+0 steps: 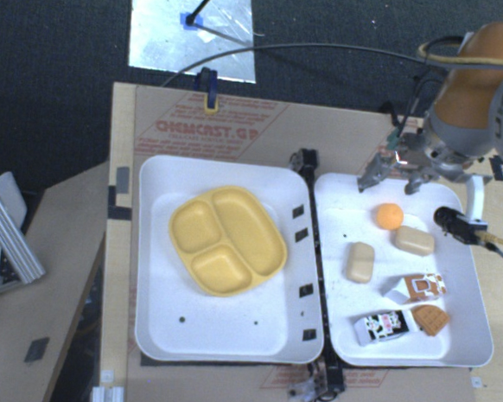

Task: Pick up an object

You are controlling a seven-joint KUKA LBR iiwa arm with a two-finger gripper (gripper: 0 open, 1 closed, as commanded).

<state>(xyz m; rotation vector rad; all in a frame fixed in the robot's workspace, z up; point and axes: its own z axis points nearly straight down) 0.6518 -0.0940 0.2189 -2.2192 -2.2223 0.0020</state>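
Note:
The right bin [470, 282] holds several small items: an orange ball [390, 216], a beige block [414, 241], a second beige block [359, 261], a white-and-orange carton [418, 287], a black-and-white carton [383, 326] and a brown waffle piece [431, 320]. My gripper [392, 183] hangs over the bin's far edge, just beyond the orange ball. It is open, its two fingers spread apart, and nothing sits between them.
A yellow divided plate [227, 238] lies in the left bin [151, 318]. Black clips [308, 235] line the seam between the bins. A blue clamp [209, 87] stands at the bench's back edge, and a cable runs overhead to the arm.

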